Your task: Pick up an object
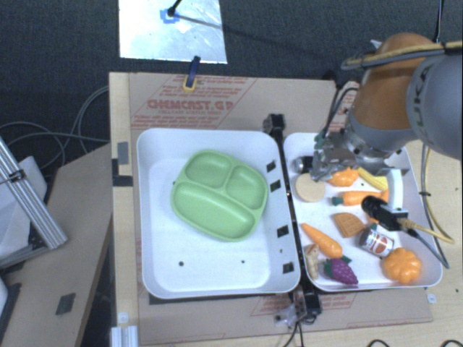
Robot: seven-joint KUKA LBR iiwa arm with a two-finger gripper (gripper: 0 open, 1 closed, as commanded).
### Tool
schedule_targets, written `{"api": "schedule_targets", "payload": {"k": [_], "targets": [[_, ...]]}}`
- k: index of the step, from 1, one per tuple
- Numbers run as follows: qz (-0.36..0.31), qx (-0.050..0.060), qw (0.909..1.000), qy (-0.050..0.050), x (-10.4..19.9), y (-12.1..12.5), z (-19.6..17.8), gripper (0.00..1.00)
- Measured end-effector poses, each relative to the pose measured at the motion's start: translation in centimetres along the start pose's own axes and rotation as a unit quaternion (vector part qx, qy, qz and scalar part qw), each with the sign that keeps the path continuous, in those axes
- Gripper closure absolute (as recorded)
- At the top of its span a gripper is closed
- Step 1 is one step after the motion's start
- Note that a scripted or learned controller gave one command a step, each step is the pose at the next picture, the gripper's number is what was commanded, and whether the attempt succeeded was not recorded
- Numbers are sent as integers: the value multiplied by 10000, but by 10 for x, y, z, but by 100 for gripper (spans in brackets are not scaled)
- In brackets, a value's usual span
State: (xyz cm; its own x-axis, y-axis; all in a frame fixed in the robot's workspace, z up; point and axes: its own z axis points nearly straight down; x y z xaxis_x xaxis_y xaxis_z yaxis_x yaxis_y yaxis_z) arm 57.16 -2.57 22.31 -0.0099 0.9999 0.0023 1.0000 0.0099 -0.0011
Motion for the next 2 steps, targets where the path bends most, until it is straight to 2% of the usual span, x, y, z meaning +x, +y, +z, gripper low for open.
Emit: {"api": "schedule_targets", "payload": {"k": [1, 2], "targets": [[0, 1, 10000, 1, 53, -23, 2, 100], [4, -17, 10000, -2, 87, -29, -8, 100]]}}
